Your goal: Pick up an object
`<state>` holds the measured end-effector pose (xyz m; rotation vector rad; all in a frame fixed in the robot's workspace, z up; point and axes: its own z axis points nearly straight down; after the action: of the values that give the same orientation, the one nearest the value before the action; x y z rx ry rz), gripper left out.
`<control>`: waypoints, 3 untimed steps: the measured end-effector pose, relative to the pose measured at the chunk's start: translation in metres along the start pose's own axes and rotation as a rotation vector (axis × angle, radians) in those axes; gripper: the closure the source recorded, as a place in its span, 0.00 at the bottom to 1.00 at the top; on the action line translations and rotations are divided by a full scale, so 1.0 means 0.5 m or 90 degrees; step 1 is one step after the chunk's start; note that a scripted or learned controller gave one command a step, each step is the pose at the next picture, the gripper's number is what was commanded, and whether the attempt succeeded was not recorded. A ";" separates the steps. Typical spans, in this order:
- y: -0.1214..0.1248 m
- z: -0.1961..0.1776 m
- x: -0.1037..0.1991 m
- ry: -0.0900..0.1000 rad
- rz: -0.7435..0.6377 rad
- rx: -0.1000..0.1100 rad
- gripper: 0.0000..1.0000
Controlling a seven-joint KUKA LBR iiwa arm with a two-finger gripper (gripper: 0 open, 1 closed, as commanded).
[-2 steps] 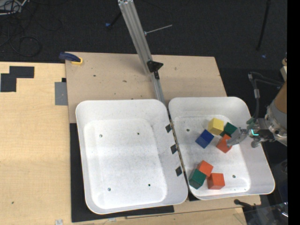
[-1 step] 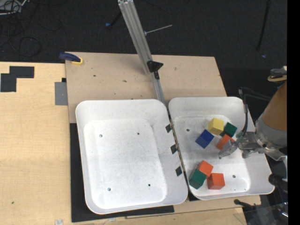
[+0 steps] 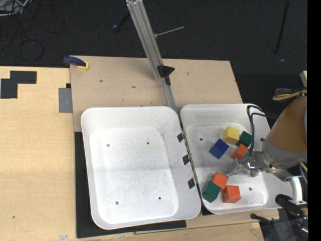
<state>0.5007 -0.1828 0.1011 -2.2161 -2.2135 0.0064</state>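
From the camera above the tabletop (image 3: pixel 150 79), the arm (image 3: pixel 288 134) comes in from the right and lowers its claw (image 3: pixel 244 165) into the right bin (image 3: pixel 210 115). Whether the claw is released or clenched cannot be told (its tip is small and blurred against the white floor). Just above the claw lies an orange block (image 3: pixel 241 151), touching a dark green block (image 3: pixel 246 138); a yellow block (image 3: pixel 231 134) sits above-left of those, and a blue block (image 3: pixel 218 148) lies to the claw's left. Below-left of the claw are another orange block (image 3: pixel 219 179), a green block (image 3: pixel 211 191) and a third orange block (image 3: pixel 231 193). The left bin (image 3: pixel 100 119) lies well apart to the claw's left.
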 end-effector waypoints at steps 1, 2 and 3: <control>0.001 0.018 0.000 -0.001 0.001 -0.004 0.00; -0.001 -0.001 -0.001 0.000 0.005 -0.004 1.00; -0.019 -0.097 -0.004 -0.002 0.005 -0.007 1.00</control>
<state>0.4916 -0.1852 0.1499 -2.2321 -2.2122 -0.0012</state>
